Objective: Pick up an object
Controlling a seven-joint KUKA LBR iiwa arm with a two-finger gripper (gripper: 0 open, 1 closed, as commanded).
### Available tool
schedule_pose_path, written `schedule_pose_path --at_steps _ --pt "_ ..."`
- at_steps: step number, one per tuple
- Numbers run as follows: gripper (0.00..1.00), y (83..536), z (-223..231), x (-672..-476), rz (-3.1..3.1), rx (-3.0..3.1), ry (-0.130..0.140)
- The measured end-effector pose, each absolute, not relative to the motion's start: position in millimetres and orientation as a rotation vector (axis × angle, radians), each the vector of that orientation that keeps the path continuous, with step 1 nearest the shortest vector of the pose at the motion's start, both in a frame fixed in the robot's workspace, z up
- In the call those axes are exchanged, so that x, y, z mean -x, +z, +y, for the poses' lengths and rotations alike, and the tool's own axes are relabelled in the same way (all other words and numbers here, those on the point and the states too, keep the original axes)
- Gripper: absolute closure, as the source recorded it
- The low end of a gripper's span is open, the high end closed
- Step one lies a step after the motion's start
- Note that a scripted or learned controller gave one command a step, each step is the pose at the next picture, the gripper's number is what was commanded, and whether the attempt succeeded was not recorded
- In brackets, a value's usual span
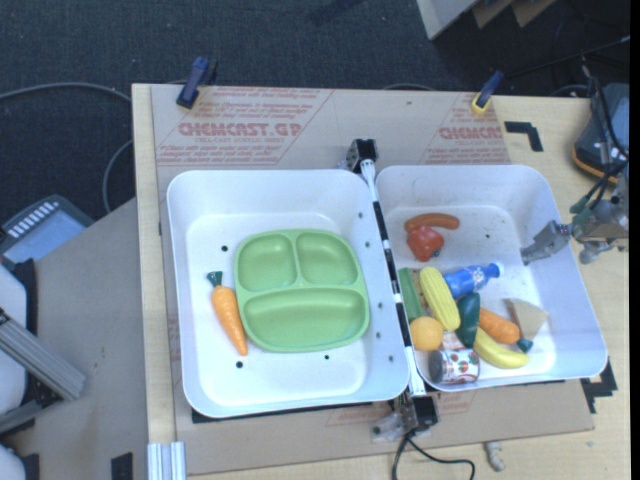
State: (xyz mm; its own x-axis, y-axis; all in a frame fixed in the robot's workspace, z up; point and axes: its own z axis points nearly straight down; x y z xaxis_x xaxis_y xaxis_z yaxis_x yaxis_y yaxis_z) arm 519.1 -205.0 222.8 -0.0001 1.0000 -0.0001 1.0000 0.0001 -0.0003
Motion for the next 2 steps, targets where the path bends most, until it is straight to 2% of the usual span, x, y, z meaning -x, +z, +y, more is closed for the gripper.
schedule_pose_path --at_steps 1,2 --pt "0.0 84 -152 -584.2 -2.223 2.22 -0.001" --pt "0.0 94 -104 -663.7 -2.219 2.226 0.027"
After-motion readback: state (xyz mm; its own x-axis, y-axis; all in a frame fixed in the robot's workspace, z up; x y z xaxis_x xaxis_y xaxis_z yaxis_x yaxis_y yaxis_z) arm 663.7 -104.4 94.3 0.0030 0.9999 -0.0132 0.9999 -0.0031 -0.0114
